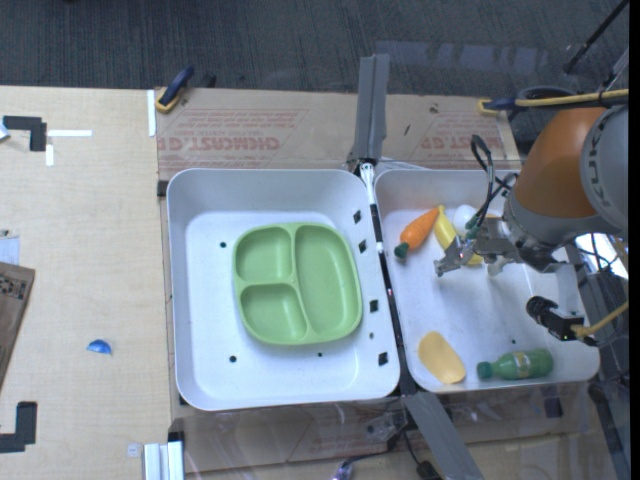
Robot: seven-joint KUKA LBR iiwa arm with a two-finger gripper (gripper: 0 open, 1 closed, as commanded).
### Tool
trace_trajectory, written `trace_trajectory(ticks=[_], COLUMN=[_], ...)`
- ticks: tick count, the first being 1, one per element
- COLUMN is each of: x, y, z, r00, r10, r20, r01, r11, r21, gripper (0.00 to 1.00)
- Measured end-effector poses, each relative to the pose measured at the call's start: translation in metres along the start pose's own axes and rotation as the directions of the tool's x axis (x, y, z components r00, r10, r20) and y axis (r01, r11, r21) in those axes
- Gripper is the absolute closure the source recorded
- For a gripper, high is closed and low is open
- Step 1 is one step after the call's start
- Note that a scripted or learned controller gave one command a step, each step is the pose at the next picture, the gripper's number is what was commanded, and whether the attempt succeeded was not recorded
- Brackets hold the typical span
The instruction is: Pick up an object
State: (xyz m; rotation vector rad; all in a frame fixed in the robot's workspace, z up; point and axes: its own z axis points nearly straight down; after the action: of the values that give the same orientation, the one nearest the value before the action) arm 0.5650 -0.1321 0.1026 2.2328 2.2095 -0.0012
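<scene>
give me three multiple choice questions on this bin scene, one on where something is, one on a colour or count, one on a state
1. Where does the divided plate lie?
A. in the left bin
B. in the right bin
C. on the bench outside the bins

2. What colour is the bottle?
A. red
B. green
C. blue

3. How does the bottle rest?
A. upright
B. on its side
C. standing upside down

Answers:
1 A, the plate sits in the middle of the left bin.
2 B, its body is green and it lies near the front edge of the right bin, beside the yellow piece.
3 B, its length runs flat along the bin floor.
</scene>
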Motion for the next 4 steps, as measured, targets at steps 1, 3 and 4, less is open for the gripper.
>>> trace_trajectory(ticks=[1,3,4], x=[0.029,-0.008,-0.035], y=[0.027,0.090,0.089], z=[0.011,0.005,0.009], r00=[1.000,0.997,0.995], r10=[0.030,0.079,0.102], r20=[0.000,-0.002,-0.010], r01=[-0.030,-0.079,-0.101], r11=[1.000,0.997,0.995], r21=[0.001,0.016,0.014], gripper=[0.00,0.00,0.00])
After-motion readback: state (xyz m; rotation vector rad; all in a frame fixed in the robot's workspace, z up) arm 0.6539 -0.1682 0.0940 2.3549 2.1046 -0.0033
